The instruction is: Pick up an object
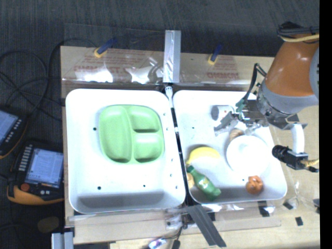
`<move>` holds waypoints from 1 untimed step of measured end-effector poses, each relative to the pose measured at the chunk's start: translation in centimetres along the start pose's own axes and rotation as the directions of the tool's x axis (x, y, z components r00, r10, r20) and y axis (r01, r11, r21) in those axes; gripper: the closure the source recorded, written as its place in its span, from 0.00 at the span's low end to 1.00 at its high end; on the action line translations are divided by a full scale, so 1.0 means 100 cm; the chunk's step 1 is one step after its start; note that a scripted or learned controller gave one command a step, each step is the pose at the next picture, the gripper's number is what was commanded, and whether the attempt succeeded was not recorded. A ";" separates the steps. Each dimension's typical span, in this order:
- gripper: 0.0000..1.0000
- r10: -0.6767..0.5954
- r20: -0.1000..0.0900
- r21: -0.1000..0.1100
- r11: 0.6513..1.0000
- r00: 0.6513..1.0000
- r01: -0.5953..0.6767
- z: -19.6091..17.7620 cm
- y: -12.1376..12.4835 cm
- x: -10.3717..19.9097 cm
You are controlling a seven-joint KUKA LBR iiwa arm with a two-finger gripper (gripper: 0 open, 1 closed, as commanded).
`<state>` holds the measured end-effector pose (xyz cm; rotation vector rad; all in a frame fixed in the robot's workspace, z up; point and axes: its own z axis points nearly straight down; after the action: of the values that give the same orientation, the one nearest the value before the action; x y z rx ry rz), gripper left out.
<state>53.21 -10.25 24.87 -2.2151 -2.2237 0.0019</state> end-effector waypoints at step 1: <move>0.00 -0.088 0.000 0.001 0.996 0.996 0.088 0.106 0.013 0.008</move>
<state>54.46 -9.44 14.25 -2.1147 -2.3186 0.0028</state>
